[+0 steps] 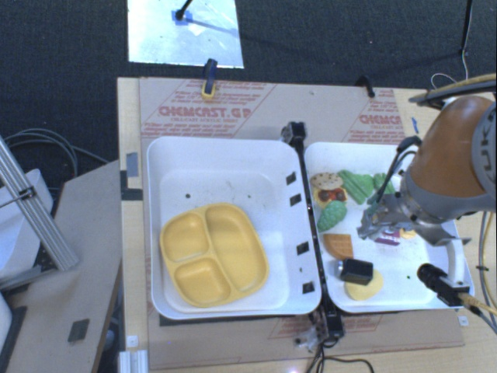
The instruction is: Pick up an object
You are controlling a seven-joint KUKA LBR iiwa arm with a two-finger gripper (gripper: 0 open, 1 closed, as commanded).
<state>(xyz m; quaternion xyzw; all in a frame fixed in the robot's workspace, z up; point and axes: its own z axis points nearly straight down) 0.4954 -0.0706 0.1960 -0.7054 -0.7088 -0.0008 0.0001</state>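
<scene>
Yellow tray (213,253) in L bin (225,158); gripper (378,225) over R bin (404,290).

Right bin (404,295) crowded — left bin's (225,169) back open.

Light: bright, even, from above | glare: metal sheet (185,20) washed pale | shadows: soft in bins (233,162) | focus: slightly soft throughout

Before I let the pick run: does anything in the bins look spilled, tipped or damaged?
Nothing stands out. The yellow tray lies flat in the left bin, turned at an angle. The toy food and black block lie loose in the right bin below the gripper.
</scene>
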